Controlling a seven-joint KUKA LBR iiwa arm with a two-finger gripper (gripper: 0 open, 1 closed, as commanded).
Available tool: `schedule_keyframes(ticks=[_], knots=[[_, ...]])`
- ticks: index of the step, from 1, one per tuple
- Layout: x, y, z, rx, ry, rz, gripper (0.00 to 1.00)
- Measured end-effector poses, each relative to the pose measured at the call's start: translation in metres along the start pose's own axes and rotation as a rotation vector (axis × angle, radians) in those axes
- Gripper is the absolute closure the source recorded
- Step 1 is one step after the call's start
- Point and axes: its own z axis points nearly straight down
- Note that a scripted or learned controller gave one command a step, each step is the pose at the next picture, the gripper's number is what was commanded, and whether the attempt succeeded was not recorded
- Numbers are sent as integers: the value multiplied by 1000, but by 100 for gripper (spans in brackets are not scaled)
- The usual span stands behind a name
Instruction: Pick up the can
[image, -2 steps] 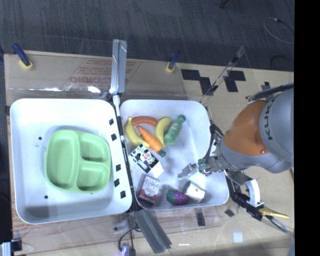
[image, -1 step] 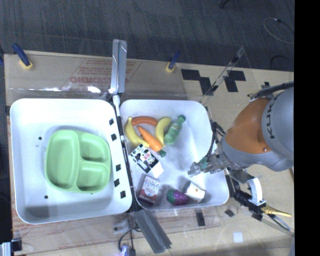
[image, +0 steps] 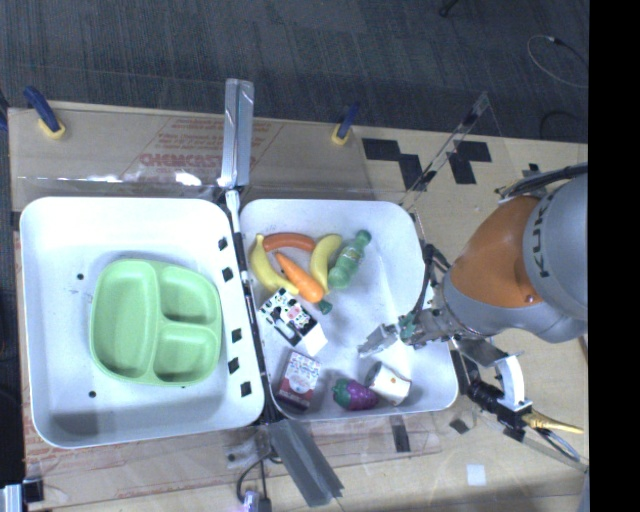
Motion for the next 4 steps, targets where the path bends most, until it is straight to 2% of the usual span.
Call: schedule_keyframes(ticks=[1, 2, 3, 4], knots=[[1, -1, 35, 2, 2, 98, 0], [0, 0, 35, -1, 0, 319, 0], [21, 3, -6, -1, 1, 191, 0], [2, 0, 35, 3, 4, 368, 0]])
